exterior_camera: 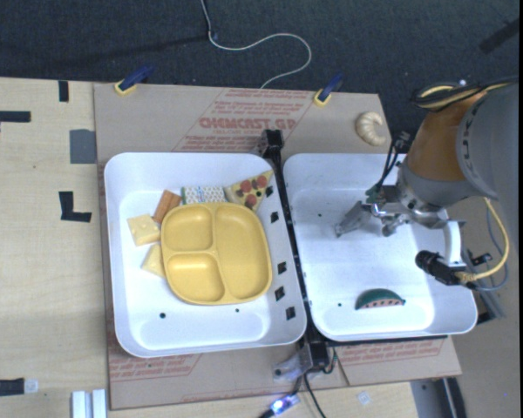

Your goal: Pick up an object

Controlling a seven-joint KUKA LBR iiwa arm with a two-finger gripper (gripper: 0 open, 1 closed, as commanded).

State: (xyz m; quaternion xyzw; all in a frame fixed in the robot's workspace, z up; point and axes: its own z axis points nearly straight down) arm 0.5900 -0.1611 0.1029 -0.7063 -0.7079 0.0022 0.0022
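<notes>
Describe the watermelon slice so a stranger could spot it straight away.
Start at the right bin, the one the arm reaches into. Near its front edge lies the watermelon slice, a small half-moon, green-rinded with a red face. It lies alone there, in front of the gripper.

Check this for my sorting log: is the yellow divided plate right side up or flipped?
Right side up: the yellow divided plate in the left bin shows its three hollow compartments facing upward.

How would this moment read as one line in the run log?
gripper: over right bin, nothing seen held | watermelon slice: right bin, apart from gripper | yellow divided plate: left bin
</notes>
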